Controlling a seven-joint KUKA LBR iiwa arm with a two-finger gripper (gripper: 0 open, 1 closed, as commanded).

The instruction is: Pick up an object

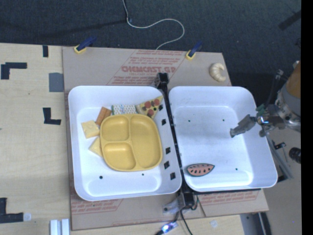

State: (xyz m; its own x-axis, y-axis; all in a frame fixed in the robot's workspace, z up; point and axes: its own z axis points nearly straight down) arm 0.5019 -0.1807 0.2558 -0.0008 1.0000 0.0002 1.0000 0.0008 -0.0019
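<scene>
**A robotics lab bench**

A test rig, not a home: 2 white bins (244,98) sit on a cardboard sheet (146,67) held by blue and yellow clamps (84,44), black tape marks (13,69) line the bench, and a loose cable (156,26) trails over dark carpet.

Smooth glossy plastic bins (210,98); matt yellow plastic plate (131,142); rough brown cardboard (142,70) over the wood-look surface (29,155).

On the tabletop (29,97), the left bin (78,180) holds a yellow divided plate (131,142) among toy foods, the right bin (215,180) a watermelon slice (199,169), the claw (240,128) above its right side.
</scene>
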